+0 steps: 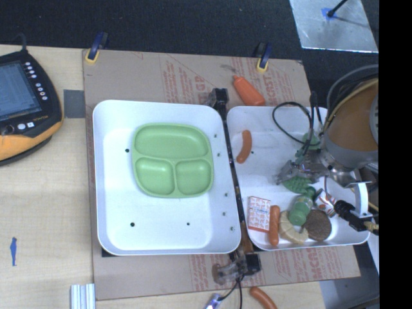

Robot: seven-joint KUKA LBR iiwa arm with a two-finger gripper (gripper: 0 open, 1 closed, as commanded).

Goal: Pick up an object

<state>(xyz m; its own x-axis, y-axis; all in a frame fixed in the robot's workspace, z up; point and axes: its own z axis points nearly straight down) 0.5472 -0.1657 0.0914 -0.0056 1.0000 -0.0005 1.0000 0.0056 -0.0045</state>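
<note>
Down at the table's front edge lies a stray orange sausage (264, 297). Above it, in the right bin (264, 118), my jaws (297, 172) sit over a dark green object (300, 184); whether they are spread or pinching, I cannot tell.

Even overhead light falls bright on the two white bins (103, 172), which wash out near glare, with faint shadows inside their walls. The dark floor (161, 5) stays dim. Fine detail is soft and slightly grainy throughout.
</note>
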